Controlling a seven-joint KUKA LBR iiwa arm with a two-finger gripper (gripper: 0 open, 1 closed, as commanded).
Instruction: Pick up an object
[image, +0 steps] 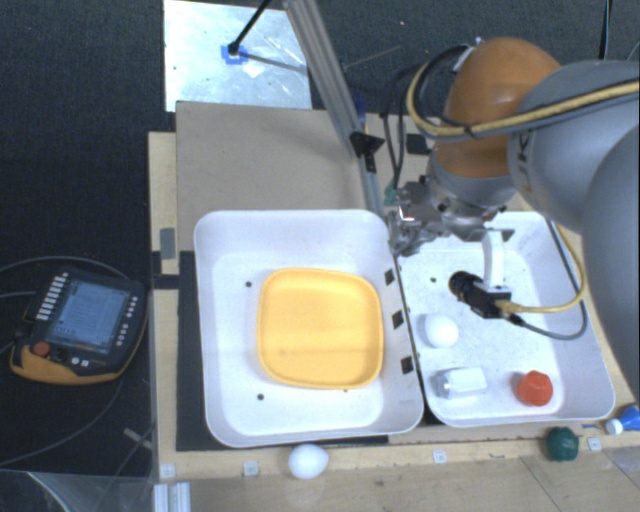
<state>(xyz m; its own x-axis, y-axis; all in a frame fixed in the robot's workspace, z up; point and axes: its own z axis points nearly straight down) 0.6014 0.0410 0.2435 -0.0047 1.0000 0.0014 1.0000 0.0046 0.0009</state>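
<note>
1. dark floor all round; tan bench (260, 160) in the middle carrying two shallow white bins side by side.
2. left bin (215, 330): one yellow square plate (320, 327) lying flat, roughly centred, taking up most of the bin floor.
3. right bin (530, 270): three loose items, all in the near half.
4. white ball (440, 331) sits close to the bin's left wall, about mid-depth.
5. white block (459, 381) lies just nearer than the ball, near the front left corner, apart from the ball.
6. red object (535, 388) stands near the front edge, right of the block with clear floor between them.
7. arm (580, 150) comes in from the right, grey body, orange band (495, 85) above the wrist, over the far part of the right bin.
8. gripper (405, 235) is at the far left corner of the right bin, right by the wall shared with the left bin.
9. gripper opening: cannot tell from this angle. nothing is visibly in its grasp.
10. ball, block and red object all rest on the bin floor, well apart from the gripper.
11. outside the bins: a white egg shape (308, 461) on the bench front edge below the left bin, and a dark green object (561, 443) off the right bin's front right corner.
12. teach pendant (78, 325) lies on the floor to the left of the bench, cable attached.
13. slanted metal pole (330, 75) runs from the top down to the far edge between the bins.
</note>
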